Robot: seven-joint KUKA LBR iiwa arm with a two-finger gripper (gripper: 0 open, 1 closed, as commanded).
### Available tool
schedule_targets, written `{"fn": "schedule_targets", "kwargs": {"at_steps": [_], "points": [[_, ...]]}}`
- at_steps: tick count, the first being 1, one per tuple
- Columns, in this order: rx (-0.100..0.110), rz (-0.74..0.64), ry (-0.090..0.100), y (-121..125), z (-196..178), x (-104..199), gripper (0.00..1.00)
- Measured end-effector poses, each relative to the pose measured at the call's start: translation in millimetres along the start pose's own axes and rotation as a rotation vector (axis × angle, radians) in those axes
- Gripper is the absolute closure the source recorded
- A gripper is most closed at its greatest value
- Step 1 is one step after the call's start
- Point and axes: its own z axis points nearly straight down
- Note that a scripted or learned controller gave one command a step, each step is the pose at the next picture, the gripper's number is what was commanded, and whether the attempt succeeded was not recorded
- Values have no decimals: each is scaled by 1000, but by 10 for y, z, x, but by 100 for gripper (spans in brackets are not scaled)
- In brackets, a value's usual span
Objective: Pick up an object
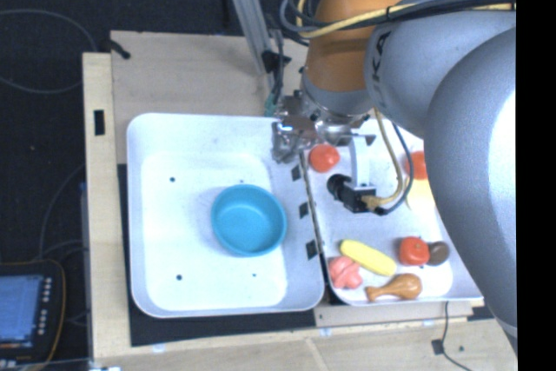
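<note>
Matte white bin [156, 187], glossy round blue bowl [249, 220]

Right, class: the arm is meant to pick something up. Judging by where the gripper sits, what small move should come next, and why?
Probably a short shift toward the red ball: the gripper hangs over the divider, the ball just beside it in the right bin.

no text, label or number can be read anywhere on the bench.
</note>
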Motion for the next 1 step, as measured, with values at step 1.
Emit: {"fn": "schedule_targets", "kwargs": {"at_steps": [1], "points": [[0, 3, 1, -4, -11, -21, 0]]}}
